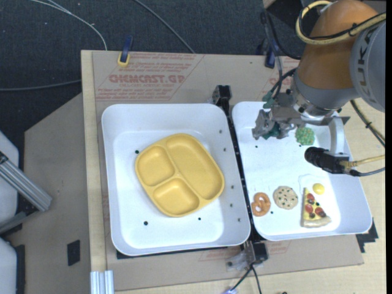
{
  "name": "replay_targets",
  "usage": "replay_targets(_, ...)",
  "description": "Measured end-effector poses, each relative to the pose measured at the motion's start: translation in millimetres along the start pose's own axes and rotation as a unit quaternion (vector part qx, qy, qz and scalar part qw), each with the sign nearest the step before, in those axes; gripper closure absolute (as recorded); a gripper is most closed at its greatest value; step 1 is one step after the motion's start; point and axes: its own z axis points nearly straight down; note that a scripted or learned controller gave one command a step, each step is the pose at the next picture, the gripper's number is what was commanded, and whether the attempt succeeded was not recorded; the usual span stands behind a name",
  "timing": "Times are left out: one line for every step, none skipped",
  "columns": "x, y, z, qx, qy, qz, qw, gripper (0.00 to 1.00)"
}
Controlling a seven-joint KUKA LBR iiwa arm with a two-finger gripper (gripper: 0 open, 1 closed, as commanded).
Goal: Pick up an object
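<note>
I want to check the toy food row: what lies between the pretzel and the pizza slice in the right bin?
In the camera view, a round cookie lies between the pretzel and the pizza slice.

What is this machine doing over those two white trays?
A grey and orange robot arm reaches in over the right bin, its end effector low near the bin's far end, beside a green broccoli piece. It is trying to pick something up. A pretzel, a cookie and a pizza slice lie along the near side. The left bin holds a yellow divided plate.
</note>
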Motion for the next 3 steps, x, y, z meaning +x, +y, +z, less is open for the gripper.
replay_targets(51.9, -12.7, 16.5, 0.0, 0.0, 0.0, 1.0, 1.0)
replay_targets(108.4, -13.4, 24.2, 0.0, 0.0, 0.0, 1.0, 1.0)
replay_targets(104.8, -12.9, 23.5, -0.001, -0.001, 0.002, 1.0, 0.0)
